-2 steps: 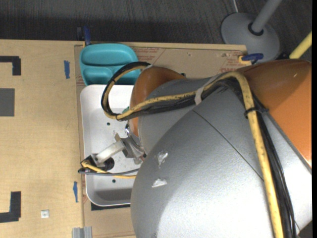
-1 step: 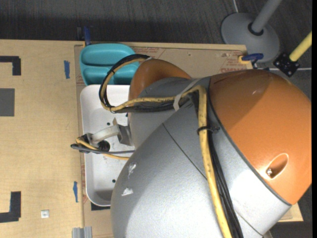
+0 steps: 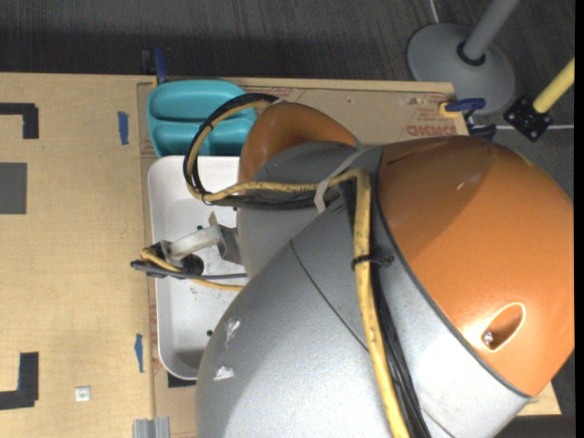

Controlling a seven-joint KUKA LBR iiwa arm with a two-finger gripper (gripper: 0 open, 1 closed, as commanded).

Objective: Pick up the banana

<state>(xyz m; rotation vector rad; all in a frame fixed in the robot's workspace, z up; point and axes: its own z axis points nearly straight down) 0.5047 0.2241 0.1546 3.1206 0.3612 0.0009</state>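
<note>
Gripper (image 3: 226, 245) sits low inside the white bin (image 3: 173, 336), beneath the arm (image 3: 411, 272) that reaches across from the right and masks most of the bin, so neither its open-or-closed state nor the banana's position can be told.

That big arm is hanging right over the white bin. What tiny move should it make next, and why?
Probably lift a little and draw back toward the right. The arm lies over most of the white bin, so whatever sits beneath it is hidden from the camera. With the banana's place unconfirmed, closing in now would be a blind grab.
</note>
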